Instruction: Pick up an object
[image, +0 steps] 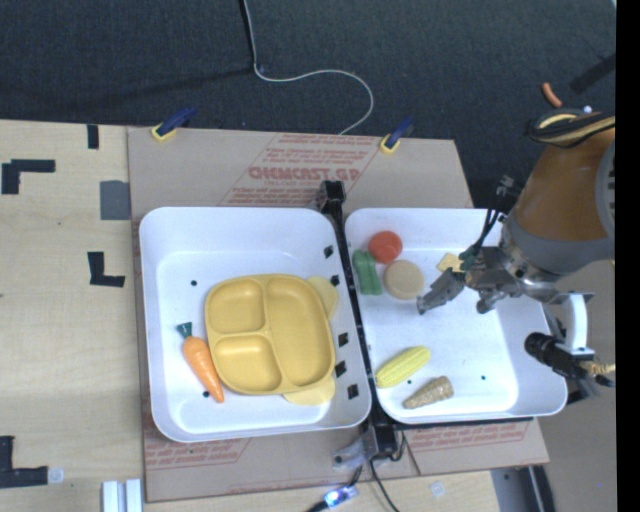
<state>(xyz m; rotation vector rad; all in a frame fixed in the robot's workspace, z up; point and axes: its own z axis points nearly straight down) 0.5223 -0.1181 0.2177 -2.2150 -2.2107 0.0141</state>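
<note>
My gripper (458, 298) hangs over the middle of the right bin (500, 350), open, with bare white floor between its two dark fingers. Its left finger (436, 296) ends just right of a beige round piece (404, 280). A red tomato (385, 245) and a green piece (366, 272) lie by the bin's left wall. A small yellow bit (447, 263) shows just above the gripper. Nearer the front lie a yellow corn cob (402, 366) and a tan cone (428, 392).
The left bin (165, 260) holds a yellow divided plate (270, 333) and an orange carrot (203, 365) at the plate's left. The ridge where the two bins meet (347, 300) runs between them. The arm's grey and orange body (565, 200) rises at the right.
</note>
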